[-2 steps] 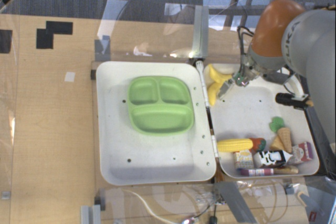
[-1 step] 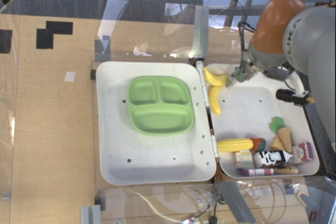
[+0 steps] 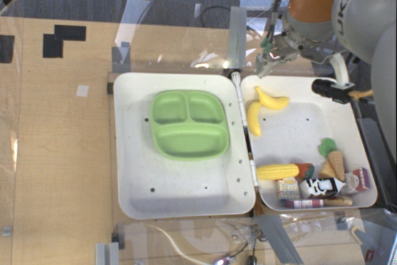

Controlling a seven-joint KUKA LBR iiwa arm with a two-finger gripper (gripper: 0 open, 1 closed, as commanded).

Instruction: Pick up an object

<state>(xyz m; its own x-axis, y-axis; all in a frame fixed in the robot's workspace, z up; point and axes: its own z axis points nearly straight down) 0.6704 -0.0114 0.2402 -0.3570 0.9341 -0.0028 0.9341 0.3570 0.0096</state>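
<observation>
1. Two shallow white bins with rounded corners sit side by side: left bin [image 3: 133, 195], right bin [image 3: 310, 121].
2. Green moulded plastic tray [image 3: 189, 123], three compartments, lies in the left bin.
3. Gripper [image 3: 268, 60] hovers above the right bin's far-left corner; grip state cannot be determined.
4. Smooth yellow curved banana [image 3: 262, 108] lies in the right bin, just below the gripper; knobbly corn cob [image 3: 277, 172] lies nearer the front.

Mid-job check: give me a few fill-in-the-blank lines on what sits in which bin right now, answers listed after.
1. The green divided plastic plate lies in the ____ white bin.
2. The two yellow toy bananas lie in the right white bin, near its ____ edge.
3. The yellow toy corn cob lies in the ____ white bin.
4. The tool hangs above the right bin's ____ left corner.

Answers: left; left; right; far
</observation>
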